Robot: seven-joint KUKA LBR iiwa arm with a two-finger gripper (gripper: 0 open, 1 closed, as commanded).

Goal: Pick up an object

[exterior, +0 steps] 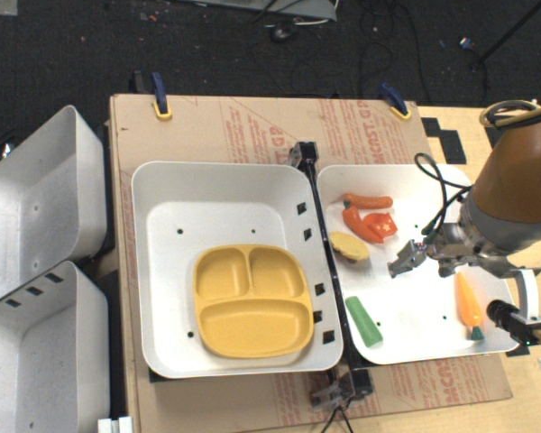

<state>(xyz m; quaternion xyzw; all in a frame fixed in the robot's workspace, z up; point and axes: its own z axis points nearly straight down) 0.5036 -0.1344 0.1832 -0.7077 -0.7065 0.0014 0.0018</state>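
Tool (406,262) hovers beside smooth yellow lump (350,246).

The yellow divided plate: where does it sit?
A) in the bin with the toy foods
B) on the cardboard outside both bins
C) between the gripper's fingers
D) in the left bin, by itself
D: the yellow divided plate lies flat in the left bin, while the toy foods are in the right bin.

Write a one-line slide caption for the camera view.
KUKA gripper hovers over the right bin among toy foods: carrot, green stick, red pepper; yellow divided plate in left bin.
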